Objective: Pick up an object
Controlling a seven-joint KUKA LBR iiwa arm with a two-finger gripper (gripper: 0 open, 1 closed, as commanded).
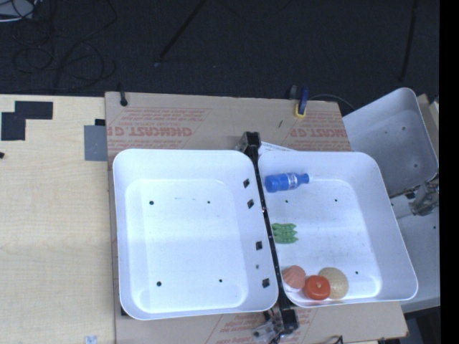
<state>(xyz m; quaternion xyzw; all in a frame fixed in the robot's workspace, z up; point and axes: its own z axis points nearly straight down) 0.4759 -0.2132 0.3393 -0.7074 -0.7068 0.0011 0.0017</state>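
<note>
Bottle (286, 182) lying along right bin's (373, 192) far wall; green toy (285, 233) nearer its middle; three round pieces (315, 283) touching at near wall. Hand state: cannot tell.

— What's the table (50, 213) like?

— Pale wood grain, with a few dark patches near its far left corner. A brown cardboard sheet (215, 124) with red lettering lies flat on it.

— And on the cardboard?

— Two shallow white bins touching side by side. The left bin (118, 213) covers most of the cardboard's left part; the right bin (391, 221) reaches past the cardboard's right edge. A yellow and blue clamp (302, 102) sits at the cardboard's far edge.
</note>
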